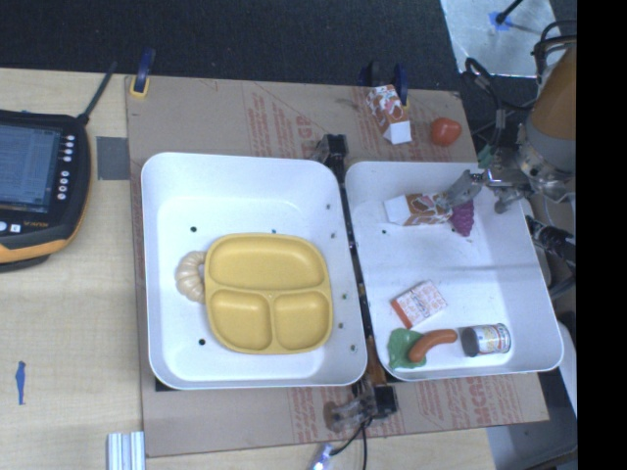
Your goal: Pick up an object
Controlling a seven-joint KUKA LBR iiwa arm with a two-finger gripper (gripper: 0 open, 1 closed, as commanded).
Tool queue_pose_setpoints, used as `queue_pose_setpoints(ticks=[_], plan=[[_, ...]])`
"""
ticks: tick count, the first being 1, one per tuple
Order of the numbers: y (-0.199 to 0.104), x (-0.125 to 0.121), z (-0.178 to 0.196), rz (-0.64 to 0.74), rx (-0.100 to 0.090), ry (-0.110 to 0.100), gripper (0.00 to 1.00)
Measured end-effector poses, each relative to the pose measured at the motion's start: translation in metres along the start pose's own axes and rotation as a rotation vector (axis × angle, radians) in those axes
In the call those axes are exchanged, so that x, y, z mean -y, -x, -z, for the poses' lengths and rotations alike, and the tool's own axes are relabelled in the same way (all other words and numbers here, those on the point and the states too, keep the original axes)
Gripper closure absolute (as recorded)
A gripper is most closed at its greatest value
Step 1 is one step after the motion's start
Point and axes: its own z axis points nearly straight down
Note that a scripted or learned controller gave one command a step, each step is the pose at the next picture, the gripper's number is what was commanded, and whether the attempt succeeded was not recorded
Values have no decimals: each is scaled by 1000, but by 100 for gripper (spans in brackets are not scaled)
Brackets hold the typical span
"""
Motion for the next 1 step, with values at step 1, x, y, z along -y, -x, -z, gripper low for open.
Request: queue_pose_setpoints(ticks=[1], plan=[[14,-34,-66,1,3,15,0]])
